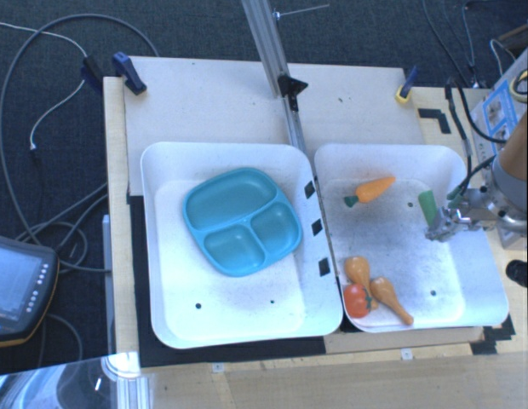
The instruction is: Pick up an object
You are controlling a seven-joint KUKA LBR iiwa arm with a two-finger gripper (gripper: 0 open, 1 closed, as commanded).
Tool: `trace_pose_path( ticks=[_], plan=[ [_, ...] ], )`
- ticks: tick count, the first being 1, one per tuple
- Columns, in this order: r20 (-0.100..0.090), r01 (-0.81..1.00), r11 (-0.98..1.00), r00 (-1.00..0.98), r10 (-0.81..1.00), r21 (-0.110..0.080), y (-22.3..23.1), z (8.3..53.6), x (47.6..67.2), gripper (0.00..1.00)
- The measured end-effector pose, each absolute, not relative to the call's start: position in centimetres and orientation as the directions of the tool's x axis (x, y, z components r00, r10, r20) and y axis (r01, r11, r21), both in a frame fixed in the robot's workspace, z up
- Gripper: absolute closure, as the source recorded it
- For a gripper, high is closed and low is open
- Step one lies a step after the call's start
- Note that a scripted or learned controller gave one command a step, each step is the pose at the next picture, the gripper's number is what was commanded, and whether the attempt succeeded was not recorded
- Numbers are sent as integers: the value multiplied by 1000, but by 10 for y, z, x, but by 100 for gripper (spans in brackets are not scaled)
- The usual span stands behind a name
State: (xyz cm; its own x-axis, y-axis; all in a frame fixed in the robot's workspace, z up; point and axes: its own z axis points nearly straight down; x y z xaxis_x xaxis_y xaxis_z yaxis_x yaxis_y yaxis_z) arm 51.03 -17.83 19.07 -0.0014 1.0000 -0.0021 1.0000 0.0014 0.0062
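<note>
A pale wooden counter (pixel 213 100) stands on dark carpet strewn with cables, and carries two shallow white bins side by side, seen from above at a slant. The nearest candidate for the pick is a small green block (pixel 427 206), upright and oblong, standing in the right bin (pixel 392 153) near that bin's right wall. The gripper (pixel 440 227) hangs just beside and slightly below the green block, touching or almost touching it; its metal tip is too small and blurred to tell whether the fingers are wide or narrow, and nothing can be seen held between them. By the look of it, the step in hand is the approach to a grasp, with no pick yet made; the next move would call for setting the fingers either side of the block, closing, and lifting straight up clear of the bin wall. Further from the green block, toward the middle of the right bin's far side, lies an orange carrot (pixel 372 189) with a dark green end. At the right bin's near left corner sit a red tomato-like piece (pixel 355 300) and two tan drumstick-shaped pieces (pixel 381 288), clustered and touching. Beyond the right bin, the left bin (pixel 170 313) holds a blue divided plate (pixel 242 221) with three compartments. A grey pole (pixel 264 24) crosses the far side of the counter.
</note>
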Motion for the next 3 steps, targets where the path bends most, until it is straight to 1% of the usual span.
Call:
trace_pose_path(
  ticks=[1, 2, 3],
  plan=[
    [-1, 1000, 2, -2, 1000, 4, -178, 211, 512, 100],
    [2, 1000, 8, -8, 1000, 4, -125, 223, 526, 100],
    [2, 1000, 8, -8, 1000, 3, -73, 236, 531, 100]
  ],
)
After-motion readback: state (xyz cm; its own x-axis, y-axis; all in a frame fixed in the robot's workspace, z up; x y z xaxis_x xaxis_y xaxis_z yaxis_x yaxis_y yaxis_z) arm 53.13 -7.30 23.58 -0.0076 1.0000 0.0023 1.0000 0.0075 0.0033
